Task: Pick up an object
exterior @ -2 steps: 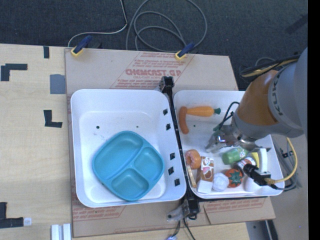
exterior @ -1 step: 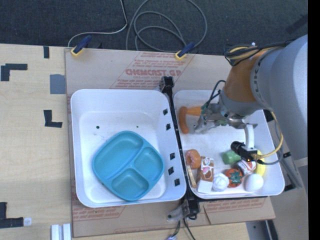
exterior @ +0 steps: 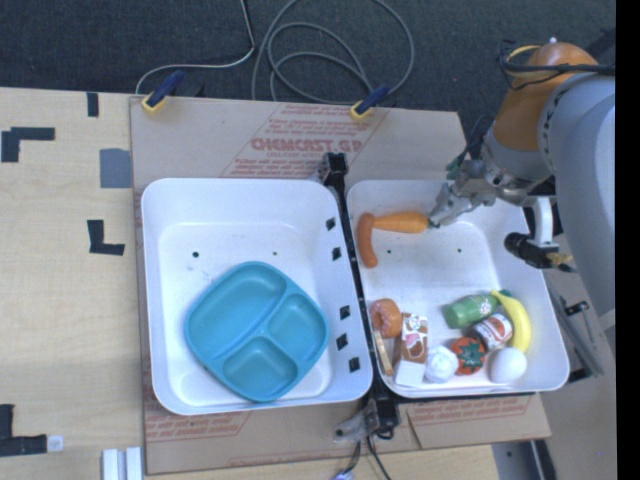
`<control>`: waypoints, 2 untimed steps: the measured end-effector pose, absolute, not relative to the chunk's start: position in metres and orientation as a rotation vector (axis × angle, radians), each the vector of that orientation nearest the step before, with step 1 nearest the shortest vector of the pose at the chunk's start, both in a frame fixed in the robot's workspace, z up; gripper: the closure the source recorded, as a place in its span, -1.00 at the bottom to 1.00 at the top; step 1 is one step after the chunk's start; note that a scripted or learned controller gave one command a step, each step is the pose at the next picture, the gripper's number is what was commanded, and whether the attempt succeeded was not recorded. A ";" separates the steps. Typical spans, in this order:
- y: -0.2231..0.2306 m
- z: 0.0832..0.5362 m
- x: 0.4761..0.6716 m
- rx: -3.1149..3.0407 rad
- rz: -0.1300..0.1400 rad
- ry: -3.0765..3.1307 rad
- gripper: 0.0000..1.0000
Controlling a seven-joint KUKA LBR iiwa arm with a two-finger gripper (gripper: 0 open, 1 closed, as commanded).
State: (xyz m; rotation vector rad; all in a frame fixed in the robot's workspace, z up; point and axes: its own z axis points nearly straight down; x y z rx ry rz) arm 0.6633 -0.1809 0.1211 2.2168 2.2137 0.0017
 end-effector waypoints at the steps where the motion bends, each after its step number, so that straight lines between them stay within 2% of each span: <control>1: -0.169 0.086 0.520 2.229 0.001 2.217 -1.00; 2: -0.188 0.148 0.605 2.210 0.007 2.216 -1.00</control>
